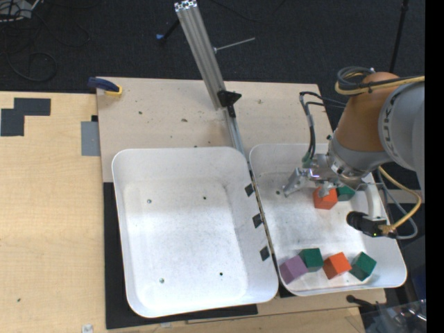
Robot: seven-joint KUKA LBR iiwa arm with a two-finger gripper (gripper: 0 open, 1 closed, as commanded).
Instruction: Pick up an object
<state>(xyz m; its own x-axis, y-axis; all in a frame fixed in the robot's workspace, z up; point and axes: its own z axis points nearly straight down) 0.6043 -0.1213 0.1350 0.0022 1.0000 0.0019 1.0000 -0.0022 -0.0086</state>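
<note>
In the right bin [392,272], my gripper [310,186] hangs low over the upper part of the floor. One grey finger [291,184] splays out to the left and the jaws look open, with nothing between them. A red block [325,199] lies just right of that finger, under the wrist, with a small green block [345,193] touching its right side. I cannot tell whether the gripper touches the red block. Along the bin's front edge sit a purple block [293,268], a green block [312,258], an orange-red block [337,264] and another green block [363,265].
The left bin [139,165] lies beside the right one, with black clips [257,220] along the shared wall. A slanted aluminium bar [205,57] rises behind the bins. A black cable plug [361,221] hangs near the arm, right of the red block.
</note>
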